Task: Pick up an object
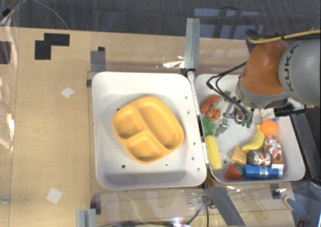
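Fingers of the gripper (234, 116) are seen low in the right bin (299, 167), but their spread cannot be told (too blurred). Just beside them lies a tomato (212, 112), judged light, smooth and slippery; it is best taken across its middle.

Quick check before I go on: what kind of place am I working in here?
Probably a robotics lab's pick-and-place test bench: two white bins fixed side by side, toy food such as a corn cob and banana, and clear guard panels around the wooden benchtop.

Divided plate (147, 129) in left bin (103, 171), toys in right bin (297, 171)
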Tool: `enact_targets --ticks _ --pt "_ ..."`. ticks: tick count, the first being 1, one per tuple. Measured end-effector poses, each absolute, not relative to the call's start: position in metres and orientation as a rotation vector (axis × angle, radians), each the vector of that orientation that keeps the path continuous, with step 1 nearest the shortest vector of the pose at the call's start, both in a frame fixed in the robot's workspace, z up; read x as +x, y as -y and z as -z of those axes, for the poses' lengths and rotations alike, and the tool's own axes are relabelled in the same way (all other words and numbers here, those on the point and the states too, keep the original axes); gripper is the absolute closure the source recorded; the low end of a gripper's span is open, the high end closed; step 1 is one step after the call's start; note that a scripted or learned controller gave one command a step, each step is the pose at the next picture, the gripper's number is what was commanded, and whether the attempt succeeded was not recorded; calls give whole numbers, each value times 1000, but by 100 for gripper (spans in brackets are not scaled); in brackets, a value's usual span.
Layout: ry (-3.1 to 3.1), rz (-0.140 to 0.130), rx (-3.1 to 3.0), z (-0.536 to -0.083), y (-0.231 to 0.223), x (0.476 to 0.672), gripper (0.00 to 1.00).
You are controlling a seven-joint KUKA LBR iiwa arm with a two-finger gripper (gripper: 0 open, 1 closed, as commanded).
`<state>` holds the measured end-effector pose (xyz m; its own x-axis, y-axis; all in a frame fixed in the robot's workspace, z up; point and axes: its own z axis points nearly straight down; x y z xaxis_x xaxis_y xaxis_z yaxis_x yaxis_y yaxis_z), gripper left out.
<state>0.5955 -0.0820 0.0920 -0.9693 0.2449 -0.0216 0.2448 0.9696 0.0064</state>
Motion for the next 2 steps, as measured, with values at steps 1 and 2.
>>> enact_targets --ticks 1,2 --pt "-3017 -6 807 -92 93 615 0" --pt "-2940 -7 1054 -92 84 617 0"
